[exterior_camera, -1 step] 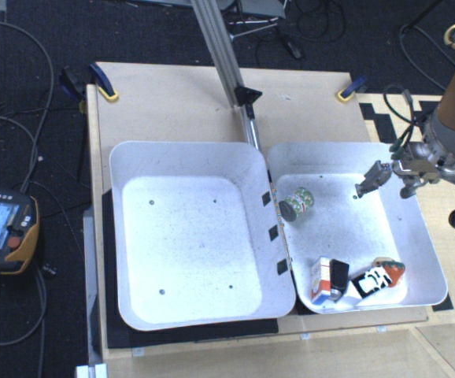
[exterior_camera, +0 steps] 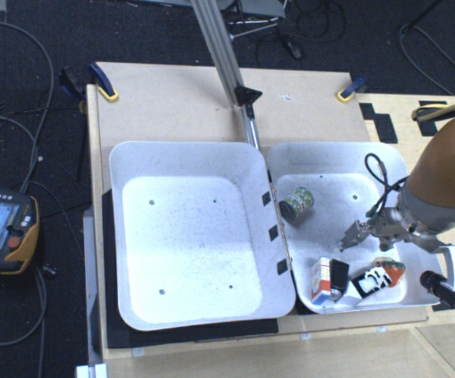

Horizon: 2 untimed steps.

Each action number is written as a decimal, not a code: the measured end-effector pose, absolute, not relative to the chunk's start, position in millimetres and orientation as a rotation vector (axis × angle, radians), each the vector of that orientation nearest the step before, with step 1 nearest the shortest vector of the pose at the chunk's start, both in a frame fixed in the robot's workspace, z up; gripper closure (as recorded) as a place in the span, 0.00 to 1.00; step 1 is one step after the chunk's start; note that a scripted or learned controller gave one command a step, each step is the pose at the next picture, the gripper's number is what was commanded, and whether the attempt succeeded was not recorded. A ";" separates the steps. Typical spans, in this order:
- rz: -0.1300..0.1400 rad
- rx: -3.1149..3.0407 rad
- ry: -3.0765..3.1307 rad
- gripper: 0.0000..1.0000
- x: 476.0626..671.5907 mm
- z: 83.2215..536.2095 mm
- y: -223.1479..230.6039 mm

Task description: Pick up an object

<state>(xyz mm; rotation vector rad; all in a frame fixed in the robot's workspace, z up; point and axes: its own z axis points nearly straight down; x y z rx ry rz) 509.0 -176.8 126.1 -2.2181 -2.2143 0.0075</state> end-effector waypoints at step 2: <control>-0.006 -2.225 -2.225 1.00 498.0 101.0 -118.5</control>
